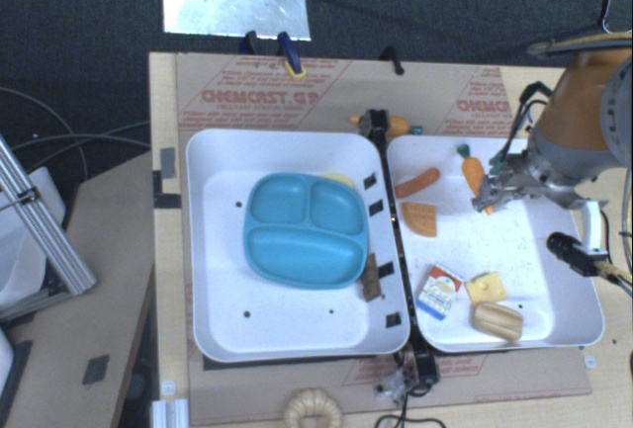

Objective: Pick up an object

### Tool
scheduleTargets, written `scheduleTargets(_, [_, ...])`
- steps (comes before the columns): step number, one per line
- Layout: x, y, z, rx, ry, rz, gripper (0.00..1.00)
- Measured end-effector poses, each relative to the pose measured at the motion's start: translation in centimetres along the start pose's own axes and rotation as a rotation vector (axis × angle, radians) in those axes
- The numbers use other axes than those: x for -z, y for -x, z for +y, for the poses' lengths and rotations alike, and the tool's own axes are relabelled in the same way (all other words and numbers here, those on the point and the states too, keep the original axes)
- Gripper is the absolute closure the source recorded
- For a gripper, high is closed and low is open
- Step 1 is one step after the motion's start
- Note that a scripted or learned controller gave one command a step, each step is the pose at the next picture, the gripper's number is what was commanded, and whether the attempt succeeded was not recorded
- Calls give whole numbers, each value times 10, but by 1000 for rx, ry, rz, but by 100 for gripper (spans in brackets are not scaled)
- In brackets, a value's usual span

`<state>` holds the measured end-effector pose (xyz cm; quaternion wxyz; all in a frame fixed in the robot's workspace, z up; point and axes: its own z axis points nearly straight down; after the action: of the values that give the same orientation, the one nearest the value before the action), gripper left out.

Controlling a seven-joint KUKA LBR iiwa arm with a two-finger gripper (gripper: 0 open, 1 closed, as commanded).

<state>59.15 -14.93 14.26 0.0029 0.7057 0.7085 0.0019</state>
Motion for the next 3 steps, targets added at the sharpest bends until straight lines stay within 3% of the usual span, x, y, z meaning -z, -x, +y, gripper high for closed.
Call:
scheduleTargets(1, [65,2,3,0,2,-1,100])
scheduleTargets(2, [83,2,4,1,-2,1,100])
scheduleTargets(3, [79,-46,2,5,-5,3,100])
